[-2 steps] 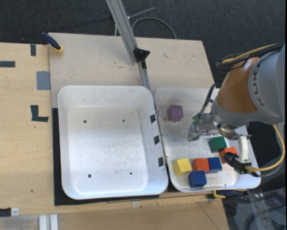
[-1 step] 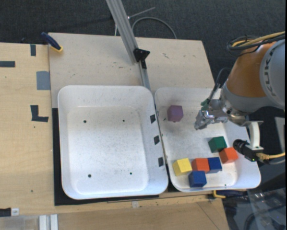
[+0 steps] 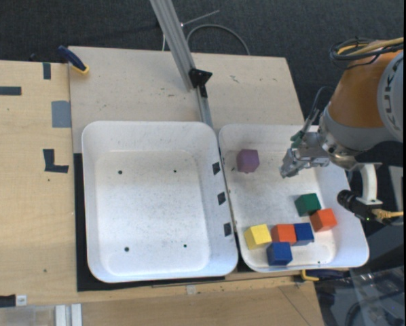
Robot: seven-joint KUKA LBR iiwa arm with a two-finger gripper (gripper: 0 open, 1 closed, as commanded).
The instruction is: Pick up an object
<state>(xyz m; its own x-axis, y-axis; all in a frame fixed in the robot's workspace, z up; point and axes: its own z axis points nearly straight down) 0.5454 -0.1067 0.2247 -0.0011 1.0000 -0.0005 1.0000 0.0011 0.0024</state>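
Note:
The right bin holds several small blocks. A purple block sits alone near its upper left. A green block and an orange block lie at the right. Along the front stand a yellow block, another orange block and two blue blocks. My gripper hangs over the bin's upper right part, to the right of the purple block and above the green one, with nothing seen between its fingers.
The left bin lies beside the right one. A slanted metal bar runs down to the gap between the bins. The arm's orange band and cables crowd the right side.

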